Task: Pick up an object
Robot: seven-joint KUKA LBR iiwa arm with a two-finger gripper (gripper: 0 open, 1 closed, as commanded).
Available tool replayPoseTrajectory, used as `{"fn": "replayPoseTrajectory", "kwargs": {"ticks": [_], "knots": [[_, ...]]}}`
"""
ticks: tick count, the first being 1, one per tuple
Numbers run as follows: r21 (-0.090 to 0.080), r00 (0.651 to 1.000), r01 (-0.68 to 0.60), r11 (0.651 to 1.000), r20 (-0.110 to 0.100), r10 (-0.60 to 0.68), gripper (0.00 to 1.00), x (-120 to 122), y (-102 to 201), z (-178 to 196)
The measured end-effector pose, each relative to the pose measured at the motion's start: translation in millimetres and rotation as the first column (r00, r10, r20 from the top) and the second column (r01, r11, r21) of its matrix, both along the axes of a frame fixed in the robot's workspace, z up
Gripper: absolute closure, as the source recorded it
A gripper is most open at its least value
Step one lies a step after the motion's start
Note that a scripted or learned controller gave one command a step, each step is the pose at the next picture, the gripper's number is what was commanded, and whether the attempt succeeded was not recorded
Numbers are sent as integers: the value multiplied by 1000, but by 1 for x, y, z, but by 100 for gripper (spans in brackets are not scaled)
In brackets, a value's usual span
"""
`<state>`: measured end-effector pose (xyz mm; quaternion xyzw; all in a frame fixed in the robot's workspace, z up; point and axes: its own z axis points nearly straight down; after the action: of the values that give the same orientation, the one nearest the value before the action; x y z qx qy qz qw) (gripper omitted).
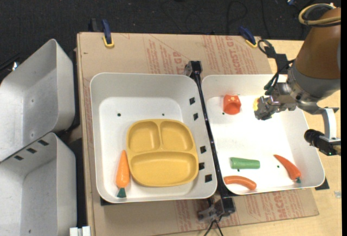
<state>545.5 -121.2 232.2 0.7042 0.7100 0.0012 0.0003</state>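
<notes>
Dark floor with loose cables behind; cardboard-topped table [146, 50] carrying two shallow white bins side by side.

Left bin [103, 121]: yellow three-compartment plate [162, 152] at centre; orange toy carrot [122, 171] just beside the plate's left edge, green end toward the near wall.

Right bin [303, 137]: small orange-red cup-shaped object [232, 104] near the far left corner; green toy vegetable [244, 163] lying toward the near side; orange-red sausage-like piece [239, 181] against the near wall, just below the green one; red chili pepper [288, 167] near the right corner, green stem pointing to the near right.

End effector [264, 108] positioned over the far part of the right bin, just right of the orange-red cup-shaped object and apart from it. Finger spacing: cannot tell, too small and dark. Nothing seen between them. Grey arm [320, 61] with orange band entering from the right.
</notes>
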Motion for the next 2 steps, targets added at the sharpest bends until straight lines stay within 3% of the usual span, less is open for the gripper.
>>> {"fn": "replayPoseTrajectory", "kwargs": {"ticks": [2], "knots": [[1,1000,0,1000,-1,0,100,24,105,-7]]}}
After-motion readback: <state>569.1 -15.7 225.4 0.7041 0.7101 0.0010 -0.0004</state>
